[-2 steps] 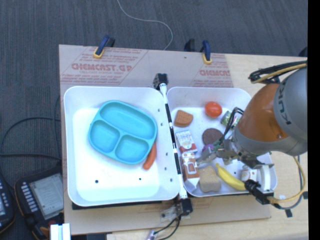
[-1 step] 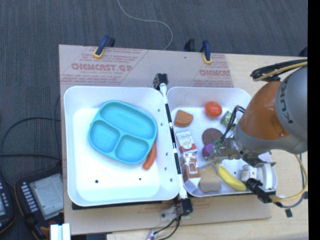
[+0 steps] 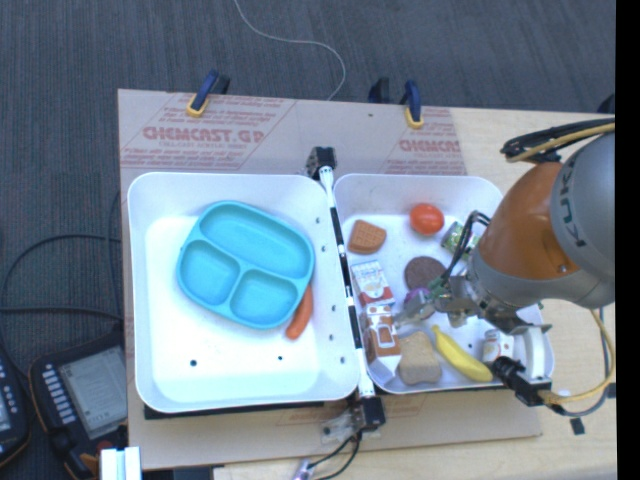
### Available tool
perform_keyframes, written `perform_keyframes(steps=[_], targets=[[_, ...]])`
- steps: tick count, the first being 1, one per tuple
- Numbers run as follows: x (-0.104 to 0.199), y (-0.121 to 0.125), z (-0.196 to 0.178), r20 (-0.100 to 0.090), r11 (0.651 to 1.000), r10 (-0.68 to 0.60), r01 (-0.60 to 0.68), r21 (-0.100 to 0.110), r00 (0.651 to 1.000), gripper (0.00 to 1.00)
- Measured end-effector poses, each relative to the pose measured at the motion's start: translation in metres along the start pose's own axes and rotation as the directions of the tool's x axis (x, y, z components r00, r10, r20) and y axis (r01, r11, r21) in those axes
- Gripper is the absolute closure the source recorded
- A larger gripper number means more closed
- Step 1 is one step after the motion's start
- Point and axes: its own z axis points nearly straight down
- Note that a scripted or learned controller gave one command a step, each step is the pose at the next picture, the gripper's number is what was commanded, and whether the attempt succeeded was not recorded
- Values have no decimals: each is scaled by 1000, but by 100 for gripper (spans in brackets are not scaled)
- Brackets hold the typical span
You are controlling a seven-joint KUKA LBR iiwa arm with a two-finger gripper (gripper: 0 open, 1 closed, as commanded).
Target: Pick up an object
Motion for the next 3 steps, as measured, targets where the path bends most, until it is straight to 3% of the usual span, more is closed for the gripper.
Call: perform_keyframes(steps=[1,2,3], targets=[[1,1,10,15,1000,10,-9,-14,1000,0],[3,3,-2,10,1000,9,-9,-16,1000,100],[4,3,-2,9,1000,8,-8,-16,1000,0]])
